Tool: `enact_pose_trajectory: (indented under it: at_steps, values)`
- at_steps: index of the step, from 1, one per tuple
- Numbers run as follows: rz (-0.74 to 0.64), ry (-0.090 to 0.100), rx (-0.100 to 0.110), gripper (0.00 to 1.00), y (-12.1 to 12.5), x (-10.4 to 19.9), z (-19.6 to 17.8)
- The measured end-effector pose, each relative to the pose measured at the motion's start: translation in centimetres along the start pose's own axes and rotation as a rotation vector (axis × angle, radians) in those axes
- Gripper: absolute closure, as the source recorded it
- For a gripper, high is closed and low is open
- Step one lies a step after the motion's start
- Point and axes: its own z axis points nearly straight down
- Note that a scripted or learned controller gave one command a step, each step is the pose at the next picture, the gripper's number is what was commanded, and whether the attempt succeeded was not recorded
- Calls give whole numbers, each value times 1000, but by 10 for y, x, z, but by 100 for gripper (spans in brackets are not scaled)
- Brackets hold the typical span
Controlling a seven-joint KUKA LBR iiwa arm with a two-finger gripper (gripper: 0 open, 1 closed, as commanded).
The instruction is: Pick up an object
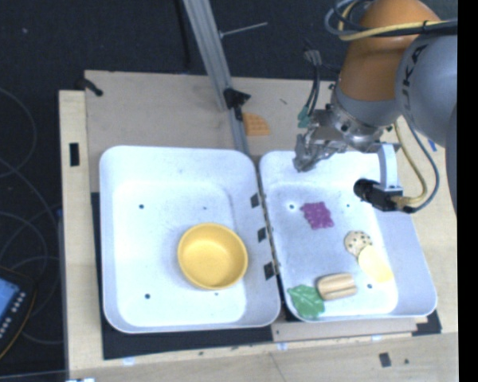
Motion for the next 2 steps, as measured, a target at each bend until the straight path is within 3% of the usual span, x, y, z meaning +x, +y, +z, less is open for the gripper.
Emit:
enact_pose_trajectory:
  at_steps: [2]
  values:
    - [-1,0,0,100,-12,109,7]
